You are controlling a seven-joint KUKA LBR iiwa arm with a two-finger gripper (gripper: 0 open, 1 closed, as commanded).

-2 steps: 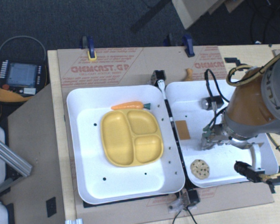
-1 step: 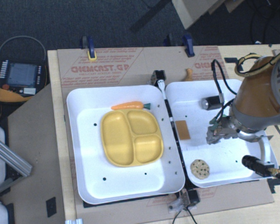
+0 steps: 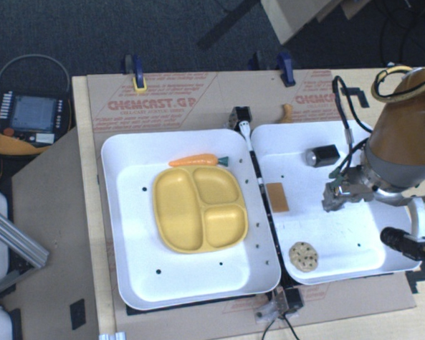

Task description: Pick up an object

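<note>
Your gripper (image 3: 335, 195) sits low over the right bin (image 3: 362, 261), about mid-bin, reaching in from the right under the orange-banded wrist. You can't tell from this angle how its tips stand; they're a small grey blur, and nothing shows between them. It's over bare white floor, not touching any object you can make out. Candidates in that bin: a black block (image 3: 322, 155) near the back, just up-left of the gripper; a brown rectangular piece (image 3: 276, 197) by the left wall; a speckled cookie (image 3: 303, 256) at the front left. In the left bin (image 3: 130, 228) you have a yellow divided plate (image 3: 200, 207) with a toy carrot (image 3: 195, 160) lying along its far edge.
</note>
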